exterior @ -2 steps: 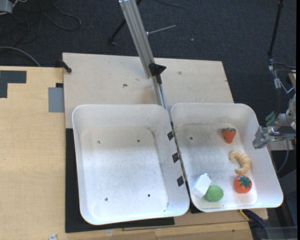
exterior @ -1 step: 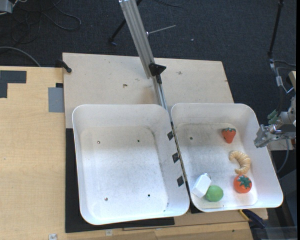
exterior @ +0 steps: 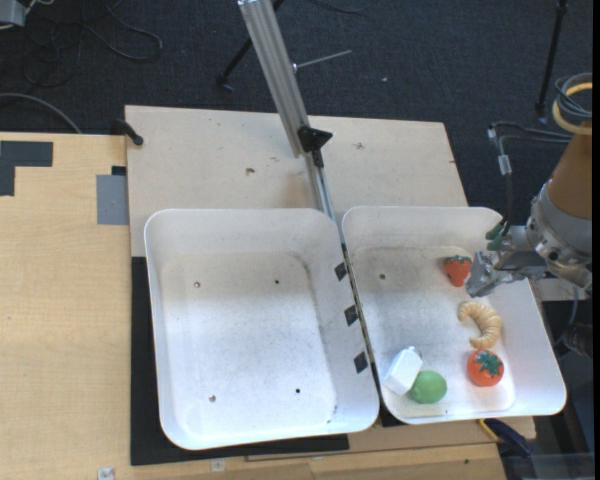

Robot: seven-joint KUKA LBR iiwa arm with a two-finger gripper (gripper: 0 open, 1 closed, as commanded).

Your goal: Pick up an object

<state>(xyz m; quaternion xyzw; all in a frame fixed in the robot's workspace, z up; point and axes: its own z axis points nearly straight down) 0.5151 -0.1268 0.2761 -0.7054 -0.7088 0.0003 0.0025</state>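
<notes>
You see the gripper low in the right bin, just beside the strawberry. You cannot tell how its hand stands.

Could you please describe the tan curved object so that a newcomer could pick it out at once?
Look in the right bin, along its right side. The croissant-like piece lies between the strawberry above and the tomato below; both neighbours are red, while it alone is tan and crescent-shaped.
</notes>
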